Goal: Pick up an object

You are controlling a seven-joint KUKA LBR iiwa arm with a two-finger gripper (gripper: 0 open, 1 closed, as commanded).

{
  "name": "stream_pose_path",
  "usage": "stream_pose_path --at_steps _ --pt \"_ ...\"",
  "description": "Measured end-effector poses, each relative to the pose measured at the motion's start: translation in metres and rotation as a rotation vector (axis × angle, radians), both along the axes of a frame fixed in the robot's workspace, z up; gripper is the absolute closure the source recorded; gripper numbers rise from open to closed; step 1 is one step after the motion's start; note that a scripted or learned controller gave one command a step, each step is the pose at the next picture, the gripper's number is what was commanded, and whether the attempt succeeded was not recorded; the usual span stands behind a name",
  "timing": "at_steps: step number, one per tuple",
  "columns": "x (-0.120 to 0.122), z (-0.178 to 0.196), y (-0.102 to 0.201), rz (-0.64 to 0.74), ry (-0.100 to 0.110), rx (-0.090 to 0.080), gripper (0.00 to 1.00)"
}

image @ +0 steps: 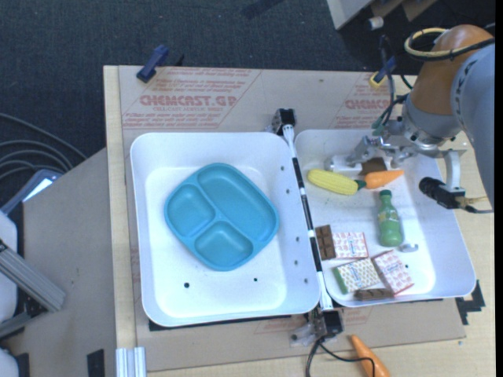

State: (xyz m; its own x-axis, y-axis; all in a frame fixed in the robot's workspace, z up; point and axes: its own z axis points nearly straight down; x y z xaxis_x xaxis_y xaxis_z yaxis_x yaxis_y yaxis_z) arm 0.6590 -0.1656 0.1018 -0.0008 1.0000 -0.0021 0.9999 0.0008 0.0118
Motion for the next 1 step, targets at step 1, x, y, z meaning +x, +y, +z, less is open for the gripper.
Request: stream_pose_path --at_steps 1 --pt "-0.0772 -0.0175 0.018 -0.001 0.012 0.002 0.0"
